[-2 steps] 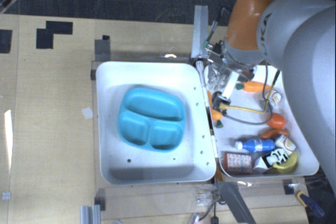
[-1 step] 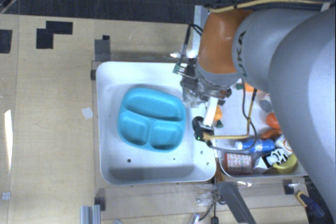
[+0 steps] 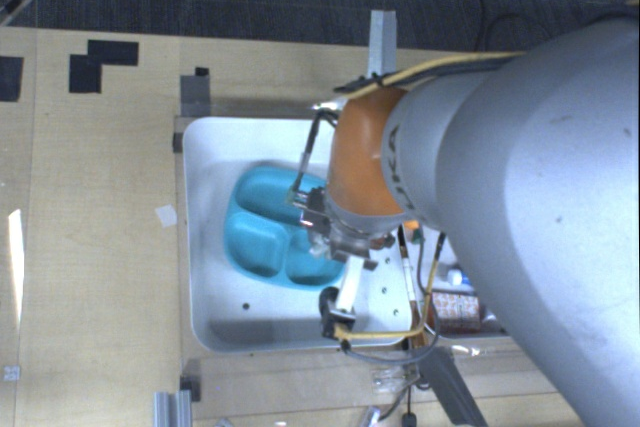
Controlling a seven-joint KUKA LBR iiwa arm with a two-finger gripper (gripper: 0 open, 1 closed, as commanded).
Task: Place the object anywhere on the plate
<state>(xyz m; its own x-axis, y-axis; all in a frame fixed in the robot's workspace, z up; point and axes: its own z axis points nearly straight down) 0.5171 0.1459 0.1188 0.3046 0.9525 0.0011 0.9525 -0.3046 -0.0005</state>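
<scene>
Grey arm point(image 3: 540, 195) with its orange band point(image 3: 362, 160) looms right of the blue plate point(image 3: 262, 230) and reaches over it. Its end effector point(image 3: 315, 227) hangs above the plate's right edge; whether it is wide, narrow or holding anything cannot be told. The plate, divided into compartments, lies in a white bin point(image 3: 202, 300) on the table point(image 3: 90, 245). Further right of the plate, a reddish-brown packet point(image 3: 460, 311) shows partly behind the arm
</scene>
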